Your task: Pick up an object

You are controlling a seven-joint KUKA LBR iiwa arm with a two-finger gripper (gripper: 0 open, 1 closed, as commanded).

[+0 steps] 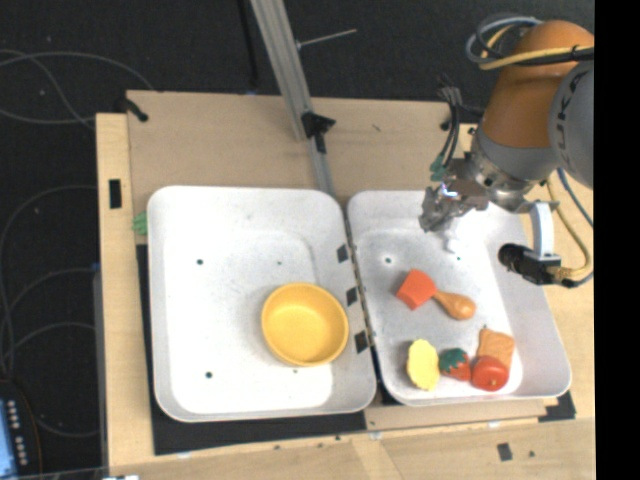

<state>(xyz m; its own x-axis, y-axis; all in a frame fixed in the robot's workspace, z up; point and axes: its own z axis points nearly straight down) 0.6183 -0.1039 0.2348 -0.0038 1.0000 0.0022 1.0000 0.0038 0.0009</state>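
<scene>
a: where is the gripper [440,211] now?

b: it hangs over the far part of the right bin [530,298]. nothing is between its fingers. if they are apart or together, i cannot tell, they are too small and dark.

a: and the things to pick?

b: all nearer. the orange block with a tan handle [430,295] lies in the middle of that bin. the yellow piece [423,364], the red tomato [489,373] and the orange piece [495,345] crowd the near right corner. the yellow bowl [304,323] sits in the left bin [200,228].

a: what can go wrong?

b: i think the crowded toys touch, so the fingers may push a neighbour. the block is apart, probably safer.
</scene>
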